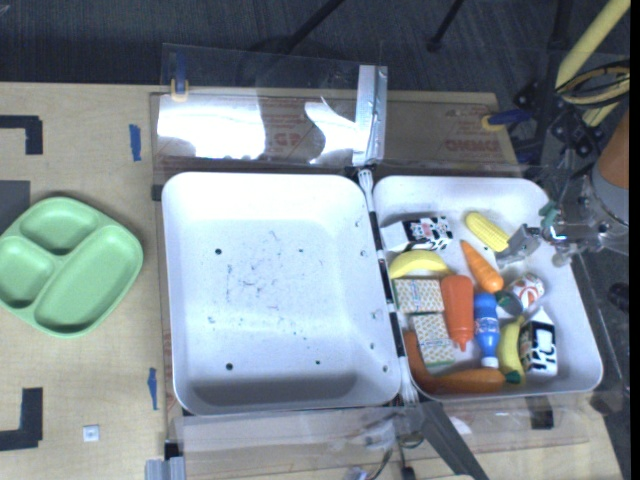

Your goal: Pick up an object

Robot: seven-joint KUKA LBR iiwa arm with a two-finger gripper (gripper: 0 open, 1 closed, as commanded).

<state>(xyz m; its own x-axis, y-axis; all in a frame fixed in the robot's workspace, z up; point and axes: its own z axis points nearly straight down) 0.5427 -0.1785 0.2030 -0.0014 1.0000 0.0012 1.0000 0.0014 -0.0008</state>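
The right bin (pixel 585 318) holds a heap of toy food. In it lie a yellow corn cob (pixel 487 231), a small carrot (pixel 482 266), a banana (pixel 418 264), a black-and-white carton (pixel 428 230), a long orange piece (pixel 457 308), a blue bottle (pixel 486 328), two cracker packs (pixel 420 296) and a red-and-white ball (pixel 527 291). My gripper (pixel 548 234) hangs over the bin's upper right part, just right of the corn cob. I see nothing held in it.
The left bin (pixel 270 278) sits beside the right one, with a ridge between them. A green divided plate (pixel 70 265) rests on the bench at far left. A clear plastic panel (pixel 270 118) stands behind the bins. Cables and stands crowd the upper right.
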